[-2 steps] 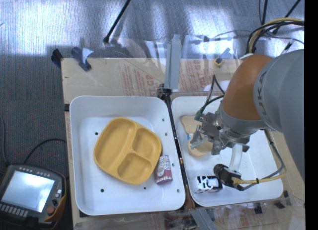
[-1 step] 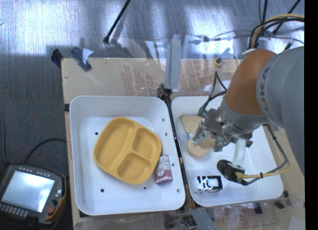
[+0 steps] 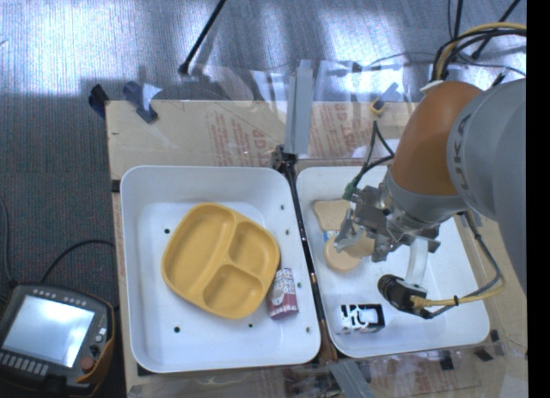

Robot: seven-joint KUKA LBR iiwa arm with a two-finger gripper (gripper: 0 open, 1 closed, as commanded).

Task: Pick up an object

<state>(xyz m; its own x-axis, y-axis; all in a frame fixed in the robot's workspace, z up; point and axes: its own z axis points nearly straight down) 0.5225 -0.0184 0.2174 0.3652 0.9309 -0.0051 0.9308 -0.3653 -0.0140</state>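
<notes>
so, pick target candidates sat in the right bin (image 3: 481, 323).
gripper (image 3: 368, 235): hung low over the bin's left half, above the tan pieces; fingers' state — could not tell.
tan disc (image 3: 341, 258): near the bin's left wall, partly under the gripper; looked light, flat, probably stiff; best taken across its edge.
tan slab (image 3: 328, 213): just behind the disc, toward the back-left corner; thin, hard to get under.
black-white box (image 3: 361, 318): near the front edge; looked light, rigid, squarish sides — easiest pinch, i judged.
</notes>
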